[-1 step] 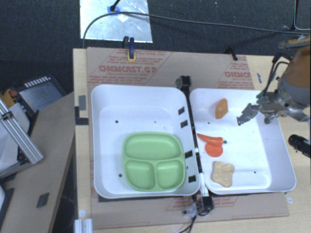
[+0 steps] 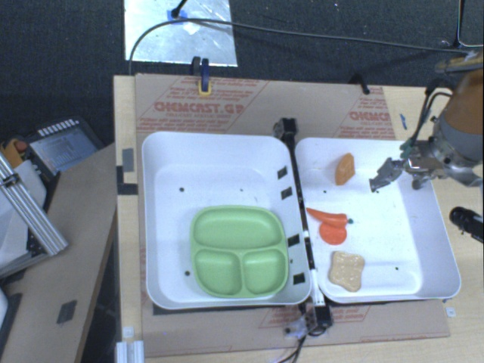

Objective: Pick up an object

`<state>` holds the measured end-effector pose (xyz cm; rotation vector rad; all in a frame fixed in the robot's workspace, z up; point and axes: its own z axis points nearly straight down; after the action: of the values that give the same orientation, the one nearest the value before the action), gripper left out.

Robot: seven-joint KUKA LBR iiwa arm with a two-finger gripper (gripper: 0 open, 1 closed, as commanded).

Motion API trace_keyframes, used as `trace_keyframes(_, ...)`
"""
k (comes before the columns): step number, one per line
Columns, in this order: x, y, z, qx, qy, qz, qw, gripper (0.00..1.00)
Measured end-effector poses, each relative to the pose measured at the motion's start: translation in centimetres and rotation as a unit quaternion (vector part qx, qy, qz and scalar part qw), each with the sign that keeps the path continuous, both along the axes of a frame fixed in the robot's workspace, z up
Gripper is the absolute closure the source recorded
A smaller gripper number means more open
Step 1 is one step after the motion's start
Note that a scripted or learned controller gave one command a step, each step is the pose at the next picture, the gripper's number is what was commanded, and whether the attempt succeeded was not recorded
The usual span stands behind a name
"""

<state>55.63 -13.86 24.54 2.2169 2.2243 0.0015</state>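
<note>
The right bin (image 2: 431,274) holds three toy foods. An orange-brown bread-like piece (image 2: 345,169) lies near its back left. A red-orange carrot with a round red slice (image 2: 331,224) lies by the left wall. A beige cracker-like piece (image 2: 346,271) sits at the front left. My gripper (image 2: 383,177) hangs over the right bin's back half, to the right of the bread-like piece and apart from it. Nothing shows in its grasp.
The left bin (image 2: 166,165) holds a green divided plate (image 2: 240,249) at its front. A black divider with clips (image 2: 295,195) runs between the bins. The grey arm with its orange band (image 2: 461,119) reaches in from the right edge.
</note>
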Motion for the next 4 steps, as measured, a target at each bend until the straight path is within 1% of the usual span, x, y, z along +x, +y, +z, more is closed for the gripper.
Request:
trace_keyframes(1, 0.0, -0.2, -6.1, 0.0002, 0.001, -0.001, 1.0000, 0.00)
trace_keyframes(2, 0.4, 0.5, -10.6, 0.0003, 0.001, 0.000, 1.0000, 0.00)
trace_keyframes(3, 0.5, 0.5, -15.7, 0.0000, 0.000, -0.001, 1.0000, 0.00)
trace_keyframes(4, 0.5, 0.5, -14.5, -0.0003, -0.001, -0.001, 1.0000, 1.00)
